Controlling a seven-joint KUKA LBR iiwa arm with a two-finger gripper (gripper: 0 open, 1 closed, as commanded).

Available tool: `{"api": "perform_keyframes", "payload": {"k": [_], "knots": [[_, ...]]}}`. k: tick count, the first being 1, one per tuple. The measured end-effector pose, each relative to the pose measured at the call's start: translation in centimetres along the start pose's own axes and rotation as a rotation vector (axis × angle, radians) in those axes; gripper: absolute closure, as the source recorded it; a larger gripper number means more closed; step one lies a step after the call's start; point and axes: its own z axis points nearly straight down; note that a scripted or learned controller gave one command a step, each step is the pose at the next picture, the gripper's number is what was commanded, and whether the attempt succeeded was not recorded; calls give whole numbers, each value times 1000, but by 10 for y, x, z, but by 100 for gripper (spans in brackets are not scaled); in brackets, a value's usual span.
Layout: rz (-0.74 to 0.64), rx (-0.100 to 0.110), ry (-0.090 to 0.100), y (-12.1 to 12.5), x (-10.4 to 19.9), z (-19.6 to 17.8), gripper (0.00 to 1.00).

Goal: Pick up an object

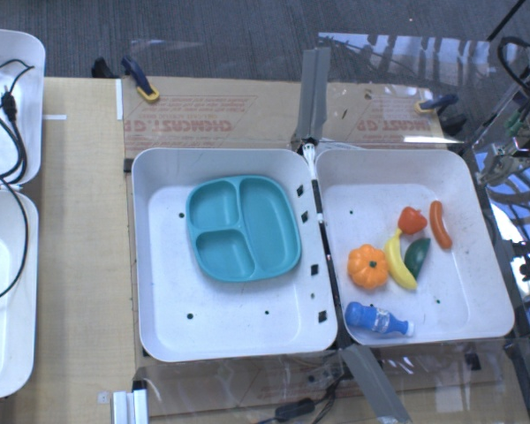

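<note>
The right bin (464,201) holds several toy foods. An orange pumpkin (368,266) sits near its middle, with a yellow banana (399,260) right beside it. A dark green vegetable (416,255) lies against the banana's right side. Above them is a small red-orange pepper (412,221), and a slim orange hot dog (440,224) lies to its right. A blue bottle (376,320) with a white end lies on its side at the bin's front edge. In the left bin (159,281) rests a teal divided plate (244,228).
A grey divider post (314,95) rises behind the seam between the bins. Blue clamps (140,79) hold the cardboard backing at the back. White containers with black cables (4,122) stand at the far left. Metal framing and wires (512,140) crowd the right side.
</note>
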Motion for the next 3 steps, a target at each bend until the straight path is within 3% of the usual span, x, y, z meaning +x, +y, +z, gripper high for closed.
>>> {"api": "perform_keyframes", "payload": {"k": [1, 2, 3], "knots": [[0, 0, 0, -82, -17, -32, 100], [-1, 1, 0, -53, 49, 66, 100], [-3, -1, -1, -33, 15, -39, 100]]}}
